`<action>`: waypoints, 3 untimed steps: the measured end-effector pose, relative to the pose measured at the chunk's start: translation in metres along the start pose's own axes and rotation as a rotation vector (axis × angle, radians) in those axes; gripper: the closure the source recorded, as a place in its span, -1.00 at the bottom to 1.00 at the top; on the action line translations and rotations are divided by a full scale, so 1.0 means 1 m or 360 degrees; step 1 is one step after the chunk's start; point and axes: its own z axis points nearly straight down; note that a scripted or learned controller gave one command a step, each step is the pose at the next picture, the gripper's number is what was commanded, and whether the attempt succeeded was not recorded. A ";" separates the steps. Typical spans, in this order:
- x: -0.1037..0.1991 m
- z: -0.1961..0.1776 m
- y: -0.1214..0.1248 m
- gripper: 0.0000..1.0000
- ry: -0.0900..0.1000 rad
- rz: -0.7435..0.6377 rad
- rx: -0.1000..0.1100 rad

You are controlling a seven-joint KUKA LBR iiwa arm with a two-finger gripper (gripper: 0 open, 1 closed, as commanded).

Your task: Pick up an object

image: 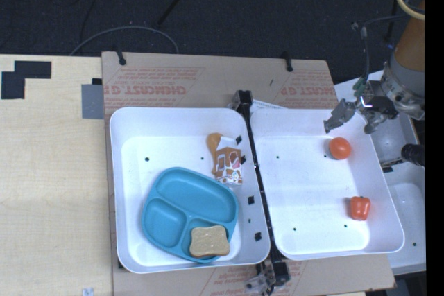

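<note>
My gripper [350, 125] hangs over the far right corner of the right bin [305, 232], its two fingers spread open with nothing between them. Just below it, a round orange-red tomato [339, 148] lies on the bin floor. A small red pepper [359, 207] lies nearer the front right of the same bin. In the left bin [128, 149] there is a blue divided plate [180, 208] with a slice of toast [209, 241] in its front compartment. A small printed carton [228, 166] and a brown piece [214, 143] lie behind the plate.
A black divider [251, 170] runs between the two bins. Brown cardboard [194, 80] lies under both bins. A pale wooden bench top [48, 177] extends to the left. White equipment [413, 197] stands just right of the right bin.
</note>
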 end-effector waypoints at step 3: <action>0.012 0.147 0.003 -1.00 0.0002 0.0001 0.0006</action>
